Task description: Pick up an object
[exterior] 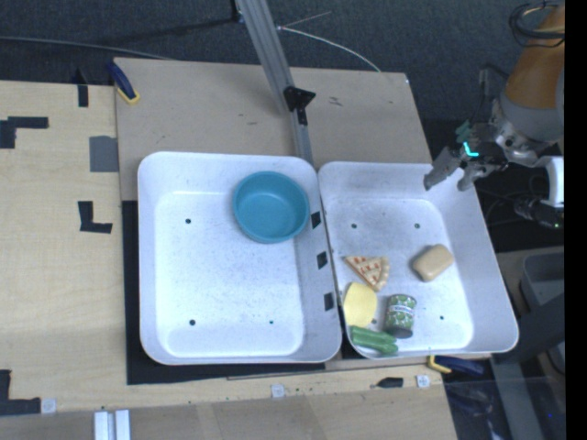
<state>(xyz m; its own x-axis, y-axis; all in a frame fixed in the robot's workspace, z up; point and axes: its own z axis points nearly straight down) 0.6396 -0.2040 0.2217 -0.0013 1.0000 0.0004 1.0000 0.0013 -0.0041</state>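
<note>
End effector [452, 174] hovering at right of frame, over upper right rim of right bin [459, 342], fingers spread apart, gripping nothing. Lower part of right bin holding pizza slice [368, 269], tan block [431, 262], yellow piece [360, 304], green can [400, 315], green pod [373, 340]. Blue bowl [270, 206] sitting in upper part of left bin [174, 319]. Table [55, 246] carrying both bins.

Gripper [451, 174] at right, fingers spread, holding nothing
</note>
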